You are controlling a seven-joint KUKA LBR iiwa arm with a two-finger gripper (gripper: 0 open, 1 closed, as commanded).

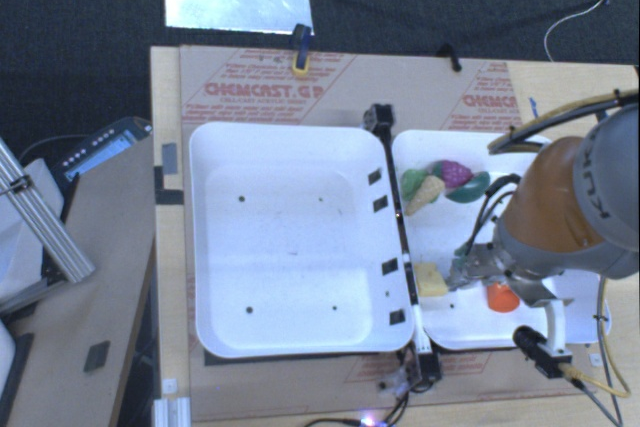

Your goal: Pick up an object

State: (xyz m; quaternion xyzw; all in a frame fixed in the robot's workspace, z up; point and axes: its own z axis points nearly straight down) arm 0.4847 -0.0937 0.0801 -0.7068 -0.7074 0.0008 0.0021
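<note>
The grey arm (570,205) with its orange band reaches in from the right and hangs over the right bin (425,325), its hand (470,267) low near the bin's front left part, though whether the hand is spread or pressed together cannot be told from here. Just left of the hand lies a pale yellow block (431,280), and just right of it an orange object (501,296). Farther back in the same bin sit a purple object (456,174), a green piece (470,189) and a cream-coloured piece (425,192), close together; the left bin (290,235) stands alongside on the surface (330,80).
</note>
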